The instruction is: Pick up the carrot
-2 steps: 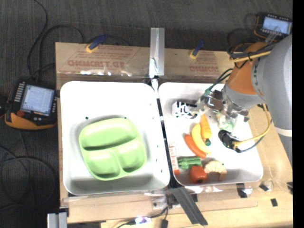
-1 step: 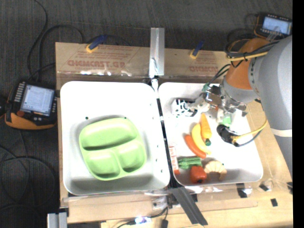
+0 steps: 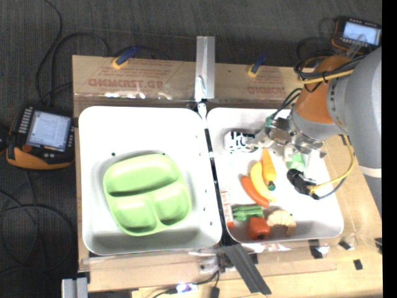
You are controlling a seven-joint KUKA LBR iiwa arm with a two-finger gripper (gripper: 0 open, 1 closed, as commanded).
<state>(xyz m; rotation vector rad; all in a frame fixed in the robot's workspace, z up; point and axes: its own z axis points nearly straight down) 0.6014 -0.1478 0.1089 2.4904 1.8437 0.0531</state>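
Note:
The carrot [image 3: 267,164] is a slim orange tapered piece lying nearly upright in the middle of the right bin [image 3: 329,219]. It rests against a yellow banana [image 3: 258,180]. My gripper [image 3: 288,148] hangs over the bin's upper right part, just right of the carrot's top end. The orange wrist band [image 3: 313,107] sits above it. A small green piece [image 3: 298,162] shows right below the gripper. Nothing can be seen held.
An orange-red curved piece [image 3: 250,192] lies left of the banana. Lower down are a green and red vegetable [image 3: 243,213], a red tomato [image 3: 259,228] and a pale bread piece [image 3: 282,218]. A black-and-white item [image 3: 238,140] lies at the bin's top left. The left bin [image 3: 93,129] holds a green divided plate [image 3: 146,192].

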